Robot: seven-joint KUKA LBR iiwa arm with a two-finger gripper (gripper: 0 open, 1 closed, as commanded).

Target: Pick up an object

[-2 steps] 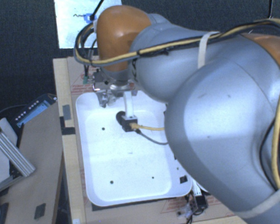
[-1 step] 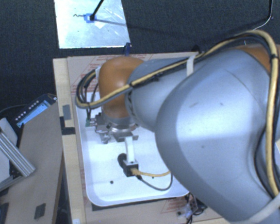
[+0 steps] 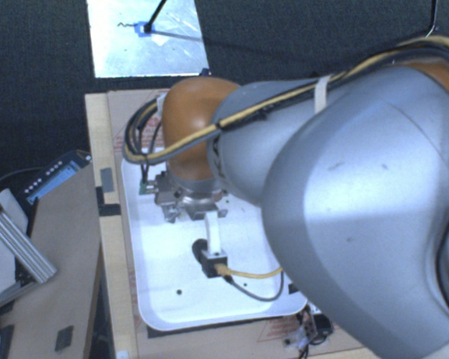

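Reaching in from the right, the grey arm point(image 3: 351, 203) holds its claw point(image 3: 195, 210) above the white bin point(image 3: 154, 251), toward its far edge. Whether the claw is wide or narrow cannot be told. A small dark speck point(image 3: 179, 291), too small to identify, lies near the bin's near left corner, apart from the claw.

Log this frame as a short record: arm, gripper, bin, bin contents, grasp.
arm: arm reaches in from the right and covers that side of the view
gripper: gripper points down over the bin's upper half
bin: white bin, shallow, on the bench
bin contents: one dark speck, too small to identify
grasp: cannot tell
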